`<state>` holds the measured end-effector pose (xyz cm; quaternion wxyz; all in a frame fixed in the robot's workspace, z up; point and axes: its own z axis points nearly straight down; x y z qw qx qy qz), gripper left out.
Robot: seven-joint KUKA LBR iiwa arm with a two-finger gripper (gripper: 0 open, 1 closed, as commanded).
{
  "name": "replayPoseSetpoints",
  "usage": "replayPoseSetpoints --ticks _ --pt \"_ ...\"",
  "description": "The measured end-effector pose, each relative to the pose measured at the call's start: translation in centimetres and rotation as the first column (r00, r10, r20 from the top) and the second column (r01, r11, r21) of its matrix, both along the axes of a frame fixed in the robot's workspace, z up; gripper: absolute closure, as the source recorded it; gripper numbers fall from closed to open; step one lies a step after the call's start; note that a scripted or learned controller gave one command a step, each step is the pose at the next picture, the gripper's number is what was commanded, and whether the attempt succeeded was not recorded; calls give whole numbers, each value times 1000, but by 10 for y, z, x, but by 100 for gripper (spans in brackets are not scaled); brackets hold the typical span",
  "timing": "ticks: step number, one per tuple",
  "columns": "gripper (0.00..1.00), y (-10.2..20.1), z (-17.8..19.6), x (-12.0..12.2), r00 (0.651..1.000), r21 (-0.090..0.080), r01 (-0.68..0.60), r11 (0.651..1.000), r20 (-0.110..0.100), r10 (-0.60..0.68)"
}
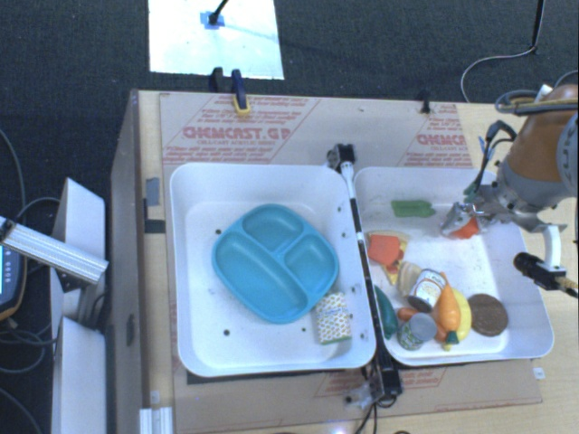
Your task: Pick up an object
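Pincer (460, 221) is down in the right bin (543, 328), near its far right corner, fingertips on a small orange-red item (466, 230). Can't tell if it's gripped or just touched, nor if the fingers are apart or closed. Probably chosen because it lies apart from the clutter, w/ a green block (412, 209) nearby. Other toys heap at the near edge: yellow-orange fruit (450, 309), small jar (427, 288), brown disc (488, 315). Left bin (194, 269) has a blue divided plate (274, 262).
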<state>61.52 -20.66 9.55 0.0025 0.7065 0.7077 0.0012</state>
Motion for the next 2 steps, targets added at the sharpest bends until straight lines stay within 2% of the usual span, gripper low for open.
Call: replayPoseSetpoints --ticks 1,2 --pt "100 0 38 -14 1000 0 2 1000 -1 -2" --pt "100 138 90 22 1000 4 -3 1000 -1 3"
